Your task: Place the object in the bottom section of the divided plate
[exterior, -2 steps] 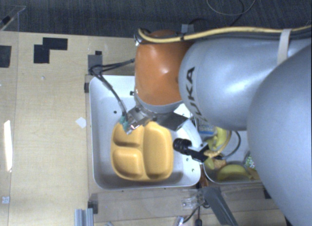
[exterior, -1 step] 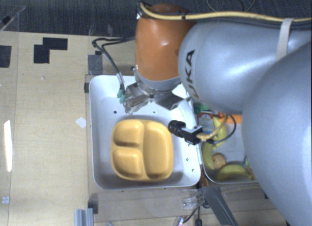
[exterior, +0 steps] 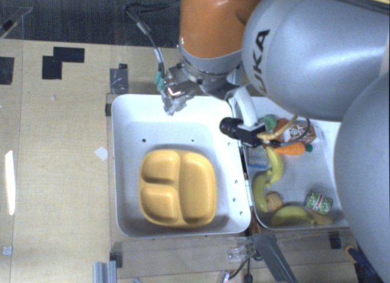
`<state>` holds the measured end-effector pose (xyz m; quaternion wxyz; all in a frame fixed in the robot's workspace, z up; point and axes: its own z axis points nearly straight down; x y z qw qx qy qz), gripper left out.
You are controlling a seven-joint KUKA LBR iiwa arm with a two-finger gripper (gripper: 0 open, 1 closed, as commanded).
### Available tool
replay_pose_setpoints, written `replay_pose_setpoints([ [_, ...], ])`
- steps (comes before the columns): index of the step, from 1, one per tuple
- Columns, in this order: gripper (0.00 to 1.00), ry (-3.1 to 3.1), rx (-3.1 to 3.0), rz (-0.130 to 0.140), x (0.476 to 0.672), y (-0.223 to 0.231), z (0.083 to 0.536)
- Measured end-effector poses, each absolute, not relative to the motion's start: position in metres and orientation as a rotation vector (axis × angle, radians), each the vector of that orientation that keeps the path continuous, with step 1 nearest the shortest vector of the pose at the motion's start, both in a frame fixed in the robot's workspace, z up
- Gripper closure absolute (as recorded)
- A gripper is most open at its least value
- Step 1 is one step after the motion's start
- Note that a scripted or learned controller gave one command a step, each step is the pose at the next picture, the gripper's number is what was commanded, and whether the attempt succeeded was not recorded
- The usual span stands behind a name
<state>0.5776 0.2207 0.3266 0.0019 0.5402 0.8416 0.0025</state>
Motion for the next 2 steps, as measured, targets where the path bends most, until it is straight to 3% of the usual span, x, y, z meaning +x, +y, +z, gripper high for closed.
replay_pose_setpoints([
  [1, 1.00, 2.613, 1.742, 0.004, 0.535, 0.228, 0.254],
  [2, 1.00, 2.573, 1.797, 0.006, 0.545, 0.226, 0.290],
])
